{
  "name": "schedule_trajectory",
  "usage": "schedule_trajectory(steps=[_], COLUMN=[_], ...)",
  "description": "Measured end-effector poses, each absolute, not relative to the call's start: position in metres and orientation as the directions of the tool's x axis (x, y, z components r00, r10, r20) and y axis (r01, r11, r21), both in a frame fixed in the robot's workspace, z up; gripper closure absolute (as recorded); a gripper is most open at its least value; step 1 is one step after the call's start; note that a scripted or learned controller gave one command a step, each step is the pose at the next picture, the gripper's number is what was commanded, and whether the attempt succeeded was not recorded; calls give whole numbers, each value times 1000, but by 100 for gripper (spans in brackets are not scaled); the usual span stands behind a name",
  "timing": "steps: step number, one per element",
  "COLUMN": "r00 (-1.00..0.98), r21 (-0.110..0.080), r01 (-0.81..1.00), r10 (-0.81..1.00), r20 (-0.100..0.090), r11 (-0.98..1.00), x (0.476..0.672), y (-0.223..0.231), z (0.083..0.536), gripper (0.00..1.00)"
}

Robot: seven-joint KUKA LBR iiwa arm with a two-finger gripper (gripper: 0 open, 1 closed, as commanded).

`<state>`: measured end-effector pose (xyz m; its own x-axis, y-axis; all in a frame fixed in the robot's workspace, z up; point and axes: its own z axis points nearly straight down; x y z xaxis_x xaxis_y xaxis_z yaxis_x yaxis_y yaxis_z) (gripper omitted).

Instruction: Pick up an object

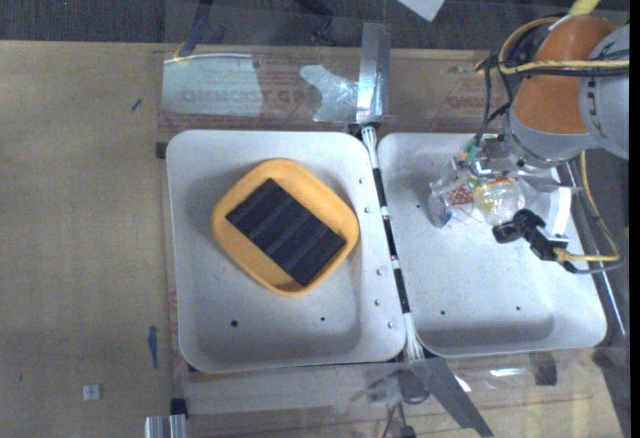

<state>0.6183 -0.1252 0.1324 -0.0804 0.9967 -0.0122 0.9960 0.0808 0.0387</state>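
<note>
Orange and rounded, a shallow dish-like object [285, 226] with a dark ribbed panel on top lies flat in the left bin [200, 326], a little above and left of that bin's middle, apart from every wall. The grey arm [560, 86] with its orange band reaches in over the upper part of the right bin [500, 316]. Its claw [478, 194] hangs low there, over a clear crinkled bundle of wrapping just below the wrist; whether the claw is released or clenched cannot be told. Both bins sit side by side on the brown counter [70, 226].
</note>
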Motion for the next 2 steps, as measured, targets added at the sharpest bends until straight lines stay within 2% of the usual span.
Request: schedule_trajectory(steps=[1, 2], r00=[-269, -365], r21=[4, 15], r01=[963, 931], r10=[963, 931], r20=[-2, -12], r11=[269, 365], x=[614, 635], y=[-114, -107], z=[103, 95], gripper=[0, 0])
